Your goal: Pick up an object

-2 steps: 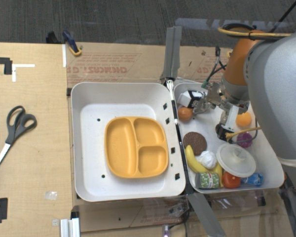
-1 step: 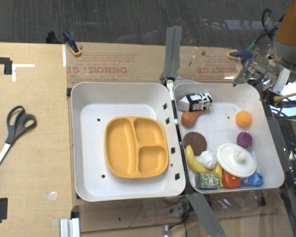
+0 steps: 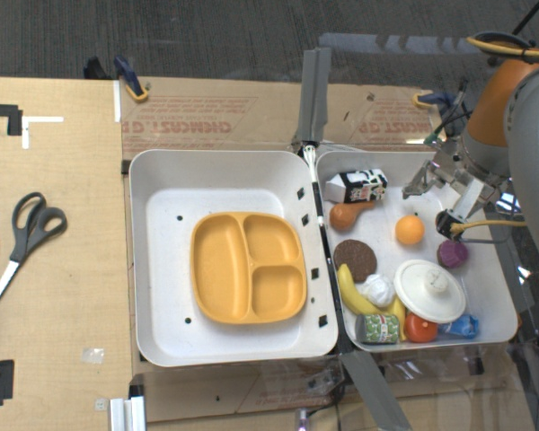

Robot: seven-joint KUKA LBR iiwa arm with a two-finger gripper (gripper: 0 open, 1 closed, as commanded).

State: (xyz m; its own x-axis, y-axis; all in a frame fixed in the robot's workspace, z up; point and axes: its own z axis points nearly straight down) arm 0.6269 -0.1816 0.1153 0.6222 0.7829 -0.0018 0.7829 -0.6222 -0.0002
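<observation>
We take the orange ball (image 3: 410,230) in the right bin (image 3: 501,287) as our landmark. Up and to its right hangs the gripper (image 3: 449,200), nothing between its fingers that we can see; the tips blur into cables and the bin wall, so we cannot tell whether they stand apart or together. The arm (image 3: 512,106) behind it is cut off by the frame edge.

Just right and below the ball lies a purple piece (image 3: 452,253), touching nothing. Below the ball sits a white lid (image 3: 429,290) with a knob, which covers part of a red thing (image 3: 419,328) and a blue thing (image 3: 463,327). Left of the lid we see a banana (image 3: 352,292) under a crumpled white scrap (image 3: 375,288), and a green can (image 3: 377,329). Left of the ball lie a brown disc (image 3: 355,259), a small brown pear-like fruit (image 3: 345,215) and a black-and-white carton (image 3: 357,187).

Far left of the ball, the left bin (image 3: 153,241) bears a yellow divided tray (image 3: 249,267); scissors (image 3: 22,238) lie beyond it on the bench.
</observation>
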